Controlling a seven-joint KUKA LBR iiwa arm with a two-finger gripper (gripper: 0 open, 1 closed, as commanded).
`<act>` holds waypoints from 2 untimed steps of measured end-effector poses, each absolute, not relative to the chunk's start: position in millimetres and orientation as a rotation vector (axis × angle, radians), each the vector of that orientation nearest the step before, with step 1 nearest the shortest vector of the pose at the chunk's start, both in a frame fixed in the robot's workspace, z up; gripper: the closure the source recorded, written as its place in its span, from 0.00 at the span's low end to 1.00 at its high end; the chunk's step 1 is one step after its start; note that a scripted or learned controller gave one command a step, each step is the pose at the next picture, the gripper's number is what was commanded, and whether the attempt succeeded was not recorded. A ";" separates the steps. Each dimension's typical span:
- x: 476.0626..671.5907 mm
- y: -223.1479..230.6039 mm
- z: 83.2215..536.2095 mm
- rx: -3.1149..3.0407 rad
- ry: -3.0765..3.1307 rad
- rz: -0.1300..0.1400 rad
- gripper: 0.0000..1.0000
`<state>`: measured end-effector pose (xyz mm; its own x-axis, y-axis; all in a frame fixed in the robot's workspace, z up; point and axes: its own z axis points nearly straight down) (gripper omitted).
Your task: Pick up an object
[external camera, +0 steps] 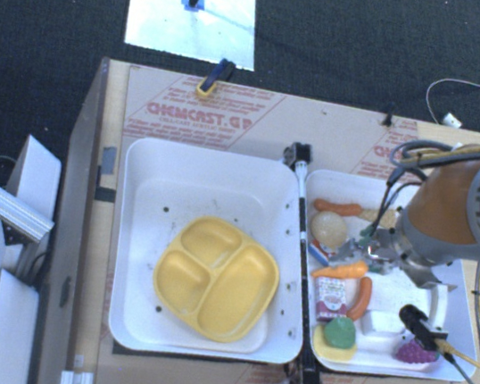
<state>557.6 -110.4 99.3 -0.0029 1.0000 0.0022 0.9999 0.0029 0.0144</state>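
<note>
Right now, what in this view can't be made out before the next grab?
- Gripper: fingers lost in wrist clutter in the camera view; open or shut unreadable.
- Right bin: the arm covers its upper right.
- Red packet: print too small to read.
- Purple item: partly behind a black part.

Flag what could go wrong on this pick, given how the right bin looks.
1. Clutter: the carrot, sausage and red packet lie packed together, so the gripper may nudge neighbours or catch two.
2. The arm hangs over the right bin, hiding items beneath it.
3. The purple grapes sit near the bin wall, probably awkward to reach.
</note>
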 end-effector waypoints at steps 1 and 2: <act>543.3 -111.0 93.1 2.207 2.216 0.029 0.00; 547.7 -112.9 107.9 2.199 2.204 0.041 1.00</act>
